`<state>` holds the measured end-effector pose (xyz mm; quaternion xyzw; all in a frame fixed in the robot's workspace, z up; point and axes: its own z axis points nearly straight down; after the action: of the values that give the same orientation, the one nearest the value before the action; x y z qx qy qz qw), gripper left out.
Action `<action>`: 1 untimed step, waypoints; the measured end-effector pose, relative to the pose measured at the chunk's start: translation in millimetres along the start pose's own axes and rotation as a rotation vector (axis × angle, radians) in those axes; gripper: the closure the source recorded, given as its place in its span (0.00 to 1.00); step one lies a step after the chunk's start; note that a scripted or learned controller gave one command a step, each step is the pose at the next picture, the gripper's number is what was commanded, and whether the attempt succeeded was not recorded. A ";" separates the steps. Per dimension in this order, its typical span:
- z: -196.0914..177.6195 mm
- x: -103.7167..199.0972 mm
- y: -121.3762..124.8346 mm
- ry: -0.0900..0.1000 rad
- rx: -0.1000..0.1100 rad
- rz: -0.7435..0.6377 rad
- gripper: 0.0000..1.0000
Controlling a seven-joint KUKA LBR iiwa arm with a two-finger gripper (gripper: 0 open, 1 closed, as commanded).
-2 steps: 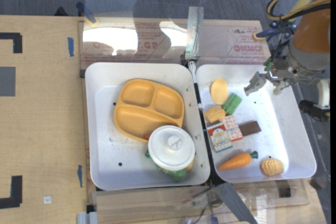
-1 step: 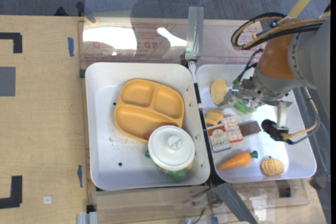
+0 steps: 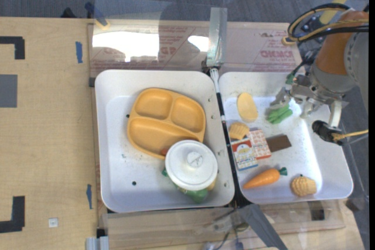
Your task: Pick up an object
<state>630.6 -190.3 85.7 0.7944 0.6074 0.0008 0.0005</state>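
Right bin (image 3: pixel 328 181): end effector (image 3: pixel 285 103) perhaps touching green toy (image 3: pixel 279 113)

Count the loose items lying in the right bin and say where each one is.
7. Yellow chip at the back, green piece under the tool, shell pastry, small carton, brown bar, carrot, waffle ball front right. The arm may hide more.

Red print on the cardboard backing (image 3: pixel 275 50) (mirrored, unreadable)

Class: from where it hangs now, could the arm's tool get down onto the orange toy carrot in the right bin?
Probably yes: the orange toy carrot lies uncovered on the bin floor, apart from the small printed carton beside it.
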 end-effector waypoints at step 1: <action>-1.1 31.4 -57.7 0.001 -0.001 0.174 0.00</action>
<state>583.1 -144.9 86.7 0.8442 0.5360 0.0016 0.0006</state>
